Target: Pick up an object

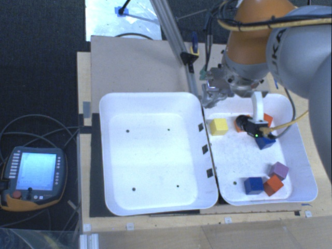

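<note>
Camera view: two shallow white plastic bins, left bin and right bin, are seen side by side on the surface.
Tool: the grey metal tool is held over the right bin's far corner beside the left bin.
Tool state: cannot be told.
Objects: a small yellow cube is placed near the tool; a blue cube, an orange cube and a purple cube are clustered at the near end.
</note>
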`<state>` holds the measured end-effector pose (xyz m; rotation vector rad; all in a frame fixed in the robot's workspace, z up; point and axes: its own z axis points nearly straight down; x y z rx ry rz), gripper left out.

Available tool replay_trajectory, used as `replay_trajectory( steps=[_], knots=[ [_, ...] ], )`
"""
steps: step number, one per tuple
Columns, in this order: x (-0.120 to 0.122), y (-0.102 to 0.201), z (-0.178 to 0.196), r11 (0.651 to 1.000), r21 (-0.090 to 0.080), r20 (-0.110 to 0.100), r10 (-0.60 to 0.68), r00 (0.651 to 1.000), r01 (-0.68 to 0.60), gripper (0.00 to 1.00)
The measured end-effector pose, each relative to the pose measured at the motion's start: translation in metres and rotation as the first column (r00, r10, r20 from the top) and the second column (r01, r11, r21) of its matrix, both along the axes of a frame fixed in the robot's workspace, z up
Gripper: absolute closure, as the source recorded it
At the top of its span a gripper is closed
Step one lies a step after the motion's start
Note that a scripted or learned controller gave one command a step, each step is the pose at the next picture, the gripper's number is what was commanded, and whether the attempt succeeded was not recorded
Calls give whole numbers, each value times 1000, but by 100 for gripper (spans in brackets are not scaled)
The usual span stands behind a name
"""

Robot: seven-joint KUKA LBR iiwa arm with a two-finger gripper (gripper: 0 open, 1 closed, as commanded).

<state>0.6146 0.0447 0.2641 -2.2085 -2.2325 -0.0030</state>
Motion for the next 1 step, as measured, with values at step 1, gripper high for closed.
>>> replay_trajectory(
  steps=[1],
  knots=[
    [-9, 52, -31, 1000, 0, -3, 0, 1000, 0, 100]
  ],
)
